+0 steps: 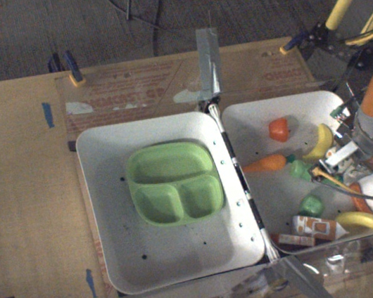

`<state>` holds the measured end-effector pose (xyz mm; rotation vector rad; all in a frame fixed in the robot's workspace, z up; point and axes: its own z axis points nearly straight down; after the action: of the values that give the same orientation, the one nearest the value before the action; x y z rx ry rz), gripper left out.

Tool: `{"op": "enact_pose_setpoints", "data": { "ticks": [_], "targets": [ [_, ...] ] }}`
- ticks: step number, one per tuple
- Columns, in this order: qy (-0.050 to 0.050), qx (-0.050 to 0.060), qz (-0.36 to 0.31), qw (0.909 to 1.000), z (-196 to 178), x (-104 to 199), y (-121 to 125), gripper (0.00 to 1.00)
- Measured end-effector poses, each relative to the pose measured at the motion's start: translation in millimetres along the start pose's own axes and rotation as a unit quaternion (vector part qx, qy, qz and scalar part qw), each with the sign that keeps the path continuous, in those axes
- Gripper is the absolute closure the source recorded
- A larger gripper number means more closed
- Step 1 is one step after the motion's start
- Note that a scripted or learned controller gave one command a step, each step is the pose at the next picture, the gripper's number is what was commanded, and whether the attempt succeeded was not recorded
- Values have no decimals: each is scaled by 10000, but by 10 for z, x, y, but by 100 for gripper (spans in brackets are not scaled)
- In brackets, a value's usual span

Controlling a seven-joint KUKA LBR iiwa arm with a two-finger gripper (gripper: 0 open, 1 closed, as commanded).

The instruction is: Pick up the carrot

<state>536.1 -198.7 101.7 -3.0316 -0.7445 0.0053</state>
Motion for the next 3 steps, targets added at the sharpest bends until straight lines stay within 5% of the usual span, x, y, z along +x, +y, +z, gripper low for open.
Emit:
{"op": "enact_pose_setpoints", "data": {
  "ticks": [1,2,3],
  "targets": [
    [-12,-65,38,10000,-14,-43,56,0],
    [20,-111,1377,9904,145,569,-233,0],
    [-33,-77,1384,9903,-73,1161,112,0]
  ]
}}
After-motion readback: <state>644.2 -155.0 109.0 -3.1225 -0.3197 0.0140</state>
